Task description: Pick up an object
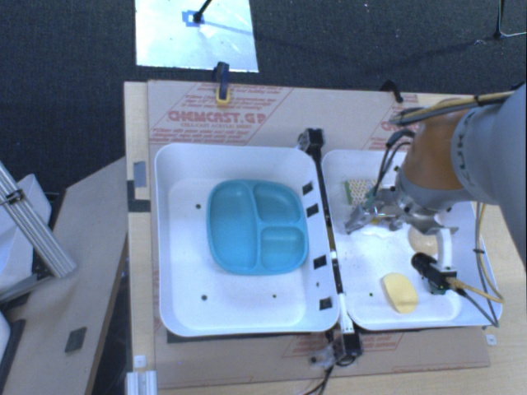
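Observation:
My gripper (pixel 363 218) hangs low in the right bin (pixel 362 311), near its left wall, below the grey arm with its orange band (pixel 428 159). Just beyond the gripper, toward the bin's far side, lies a small green-patterned object (pixel 356 190). A pale yellow oval object (pixel 399 292) rests near the bin's front, apart from the gripper. A beige round object (pixel 423 242) sits partly under the wrist. Nothing is visibly held.
The left bin (pixel 185 303) holds a blue divided plate (pixel 255 225). A black-clipped divider (pixel 323 220) runs between the bins. Cables and a black connector (pixel 431 273) trail from the wrist across the right bin's right side.

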Available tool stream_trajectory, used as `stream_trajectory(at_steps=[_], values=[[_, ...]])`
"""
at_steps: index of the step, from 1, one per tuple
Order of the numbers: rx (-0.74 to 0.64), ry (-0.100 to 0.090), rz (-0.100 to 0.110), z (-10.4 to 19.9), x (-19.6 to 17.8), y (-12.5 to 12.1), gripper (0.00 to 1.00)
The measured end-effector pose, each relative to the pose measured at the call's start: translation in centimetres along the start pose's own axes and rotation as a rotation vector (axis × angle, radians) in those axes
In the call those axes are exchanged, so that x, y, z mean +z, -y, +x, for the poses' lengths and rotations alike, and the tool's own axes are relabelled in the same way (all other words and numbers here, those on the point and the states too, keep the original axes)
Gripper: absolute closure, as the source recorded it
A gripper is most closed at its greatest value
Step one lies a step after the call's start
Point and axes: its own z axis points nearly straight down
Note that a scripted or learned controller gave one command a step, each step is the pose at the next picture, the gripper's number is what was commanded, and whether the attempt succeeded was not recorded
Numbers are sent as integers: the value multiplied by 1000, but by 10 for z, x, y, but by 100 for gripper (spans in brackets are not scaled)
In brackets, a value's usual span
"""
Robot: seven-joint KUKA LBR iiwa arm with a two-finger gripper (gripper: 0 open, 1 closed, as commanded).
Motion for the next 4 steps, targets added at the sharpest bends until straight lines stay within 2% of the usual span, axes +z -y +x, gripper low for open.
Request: stream_trajectory(at_steps=[1, 3, 4], values=[[0, 2, -7, -1, -14, -2, 100], [-1, 0, -6, -13, -107, 0, 100], [-4, 0, -7, -3, -164, -1, 100]])
